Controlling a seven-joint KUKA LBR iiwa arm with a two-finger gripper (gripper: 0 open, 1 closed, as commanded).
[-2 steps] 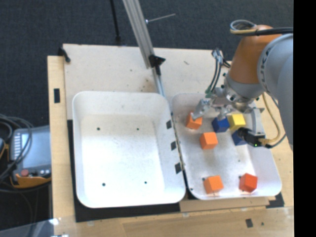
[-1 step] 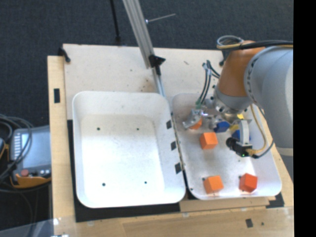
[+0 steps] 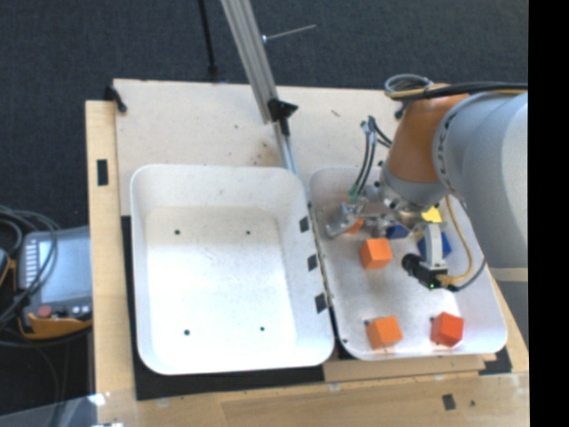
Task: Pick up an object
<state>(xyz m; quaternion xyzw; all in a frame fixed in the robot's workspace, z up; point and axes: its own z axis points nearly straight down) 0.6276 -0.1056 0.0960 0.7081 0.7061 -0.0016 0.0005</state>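
though blurred, wooden bench [image 3: 196, 123] on dark carpet [image 3: 89, 25]

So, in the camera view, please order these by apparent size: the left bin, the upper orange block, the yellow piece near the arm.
1. left bin
2. upper orange block
3. yellow piece, partly hidden by the arm, so unsure

We see a flat, light-brown bench [image 3: 196, 123] with little dark specks on it. Two shallow white bins sit on it side by side, their near edges almost touching. The left bin [image 3: 142, 238] is big and squarish with rounded corners. The right bin [image 3: 342, 194] sits just beside it. Under the bins we see a black mat [image 3: 231, 379] peeking out along the front. A silver metal post [image 3: 253, 52] stands at a slant behind the bins.
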